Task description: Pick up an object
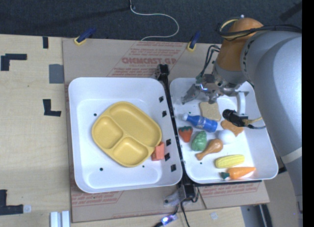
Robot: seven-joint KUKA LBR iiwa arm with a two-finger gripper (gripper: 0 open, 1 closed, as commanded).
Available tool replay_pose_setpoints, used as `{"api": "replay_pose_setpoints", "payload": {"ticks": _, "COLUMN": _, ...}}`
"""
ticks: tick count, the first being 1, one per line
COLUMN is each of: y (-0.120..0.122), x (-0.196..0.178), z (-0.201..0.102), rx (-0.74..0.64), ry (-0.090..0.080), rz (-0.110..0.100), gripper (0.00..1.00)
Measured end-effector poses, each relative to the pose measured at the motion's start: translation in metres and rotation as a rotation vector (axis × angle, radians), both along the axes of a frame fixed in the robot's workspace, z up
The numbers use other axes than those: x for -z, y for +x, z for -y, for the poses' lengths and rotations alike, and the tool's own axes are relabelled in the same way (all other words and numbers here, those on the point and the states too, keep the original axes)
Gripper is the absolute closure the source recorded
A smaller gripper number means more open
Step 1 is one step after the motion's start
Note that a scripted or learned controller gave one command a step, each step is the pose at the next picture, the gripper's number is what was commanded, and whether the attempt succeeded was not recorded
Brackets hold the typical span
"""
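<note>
Two shallow white bins side by side on a cardboard sheet (pixel 147 59). Left white bin (pixel 81 123): a yellow three-compartment plastic tray (pixel 126 133) lies near its middle, with a small orange block (pixel 158 152) touching the tray's lower right edge. Right white bin (pixel 262 157) holds the toy food: a tan slice of toy bread (pixel 209 110) near the top, a blue plastic bottle with white cap (pixel 201 122) lying just below it, a red toy strawberry (pixel 185 133) and a green toy vegetable (pixel 199 141) side by side under the bottle, a tan toy drumstick (pixel 210 149) to their right, a yellow toy corn cob (pixel 229 160), and an orange toy carrot (pixel 237 173) at the bottom edge. A white egg-shaped piece (pixel 227 135) sits beside the drumstick. The grey arm with orange band (pixel 235 49) reaches over the right bin's upper part. Gripper (pixel 202 91) hangs above the bin's upper left area, just above the bread; fingers look spread apart, nothing between them.
</note>
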State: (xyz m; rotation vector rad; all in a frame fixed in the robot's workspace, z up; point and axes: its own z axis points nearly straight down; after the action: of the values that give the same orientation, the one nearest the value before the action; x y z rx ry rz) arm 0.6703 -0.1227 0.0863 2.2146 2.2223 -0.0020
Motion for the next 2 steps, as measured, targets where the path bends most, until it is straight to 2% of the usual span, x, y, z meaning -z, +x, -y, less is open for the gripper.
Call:
{"api": "replay_pose_setpoints", "payload": {"ticks": 1, "y": 0.001, "x": -0.012, "z": 0.000, "rx": -0.001, "ry": -0.001, "rz": 0.005, "gripper": 1.00}}
{"api": "replay_pose_setpoints", "payload": {"ticks": 2, "y": 0.011, "x": -0.059, "z": 0.002, "rx": 0.002, "ry": 0.003, "rz": 0.002, "gripper": 1.00}}
